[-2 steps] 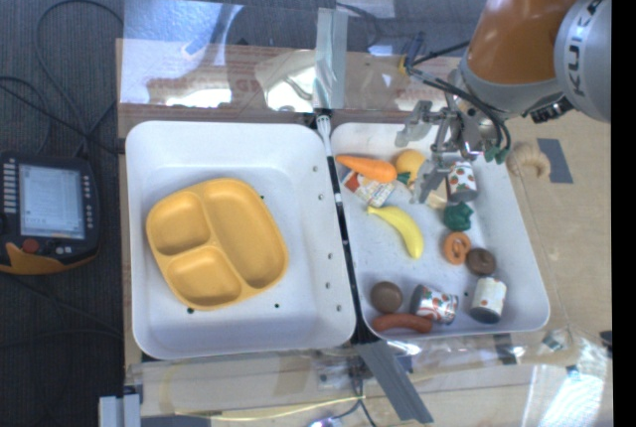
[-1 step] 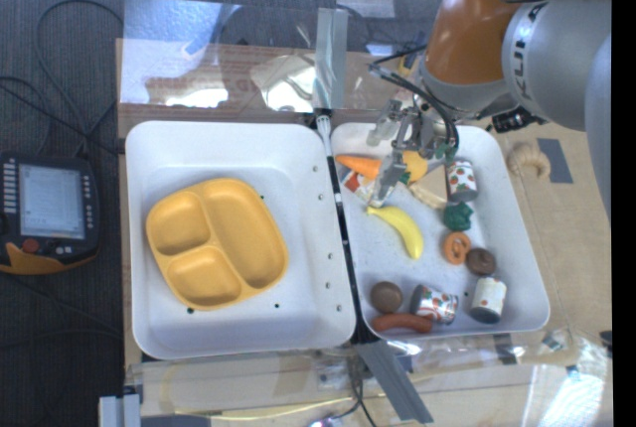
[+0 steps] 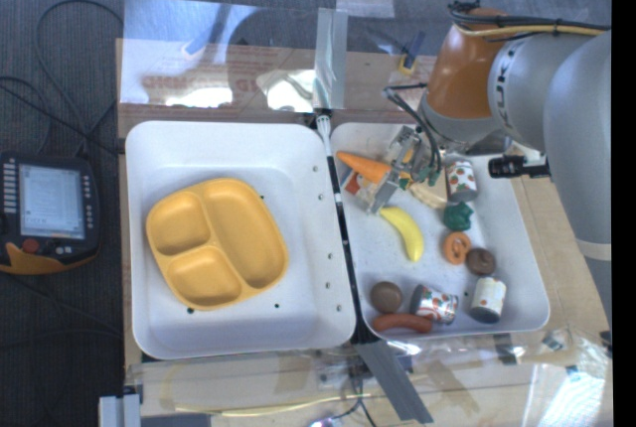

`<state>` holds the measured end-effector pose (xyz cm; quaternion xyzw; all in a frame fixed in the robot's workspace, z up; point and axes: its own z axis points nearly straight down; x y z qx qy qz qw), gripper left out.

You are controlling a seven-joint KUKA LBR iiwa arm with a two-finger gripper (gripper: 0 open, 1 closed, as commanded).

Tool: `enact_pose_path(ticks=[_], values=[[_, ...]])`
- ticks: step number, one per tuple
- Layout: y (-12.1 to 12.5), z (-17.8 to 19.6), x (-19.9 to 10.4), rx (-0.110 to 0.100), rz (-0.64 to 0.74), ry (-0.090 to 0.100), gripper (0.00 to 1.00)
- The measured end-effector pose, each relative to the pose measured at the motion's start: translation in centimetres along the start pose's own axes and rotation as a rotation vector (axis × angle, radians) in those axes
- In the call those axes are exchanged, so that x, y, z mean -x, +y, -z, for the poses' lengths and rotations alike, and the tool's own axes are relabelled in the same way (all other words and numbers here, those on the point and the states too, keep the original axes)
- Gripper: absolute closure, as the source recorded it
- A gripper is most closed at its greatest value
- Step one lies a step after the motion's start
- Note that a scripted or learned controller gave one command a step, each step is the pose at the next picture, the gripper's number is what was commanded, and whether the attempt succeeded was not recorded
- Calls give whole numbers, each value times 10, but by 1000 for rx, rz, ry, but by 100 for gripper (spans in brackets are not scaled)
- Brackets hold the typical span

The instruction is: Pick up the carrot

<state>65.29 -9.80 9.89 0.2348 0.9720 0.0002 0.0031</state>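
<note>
One carrot (image 3: 364,166) | gripper (image 3: 390,179) covers its right end

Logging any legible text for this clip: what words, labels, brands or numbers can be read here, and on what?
No text can be read.
Grey handheld control pendant left of the bins: its lit screen is too blurred.
Small white can with a red label in the right bin: print too small.
Silver can lying on its side: label unreadable.

Bright glare along the top edge, soft focus, faint shadows throughout.
</note>
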Motion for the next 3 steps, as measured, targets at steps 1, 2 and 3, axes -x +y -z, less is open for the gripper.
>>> enact_pose_path(ticks=[1, 2, 3], values=[[8, -8, 5, 1, -378, 8, 0], [6, 2, 7, -3, -378, -1, 100], [67, 98, -84, 1, -250, 1, 100]])
